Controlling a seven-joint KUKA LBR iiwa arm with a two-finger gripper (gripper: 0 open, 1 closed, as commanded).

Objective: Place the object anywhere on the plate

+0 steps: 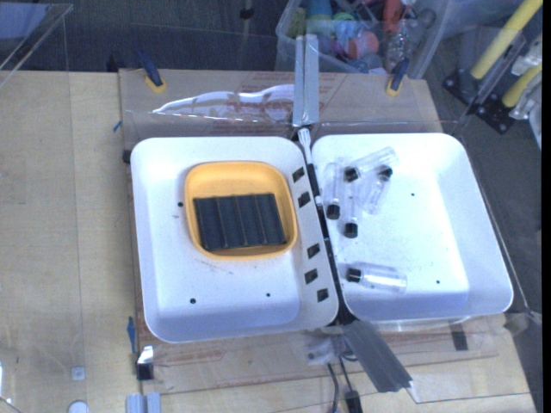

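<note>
Task's object looks to be one of the clear vials w/ black caps in the right bin (pixel 448 231). Which one is meant I can't tell. Four or so of them: a loose cluster (pixel 362 183) at approx 10 o'clock of that bin's floor, some overlapping or touching, hard to separate since they're transparent. One more vial (pixel 374 276) lies on its side alone at approx 7 o'clock, cap pointing toward the divider, apart from the cluster. A stray black cap (pixel 349 228) sits betw. the two groups, close to the divider.

Plate (pixel 241 175): yellow, rounded-square, in the left bin (pixel 164 299), slightly toward 12 o'clock of centre. A dark ribbed slab (pixel 239 222) already covers most of its lower half; bare yellow rim is free at 12 o'clock and along the sides. No vial on it.

Gripper: no arm over either bin, so open or closed can't be told.

Progress, my read: nothing done yet. No vial picked, none moved across the divider (pixel 314 222). Left to do: reach in, pick one vial (lone one at 7 o'clock seems easiest, no neighbours), carry over divider, set down on plate, prob. on the slab or the free yellow strip.

Bench (pixel 60 231) around the bins is plain wood; box of coloured clutter (pixel 362 15) at 12 o'clock, off the work area.
</note>
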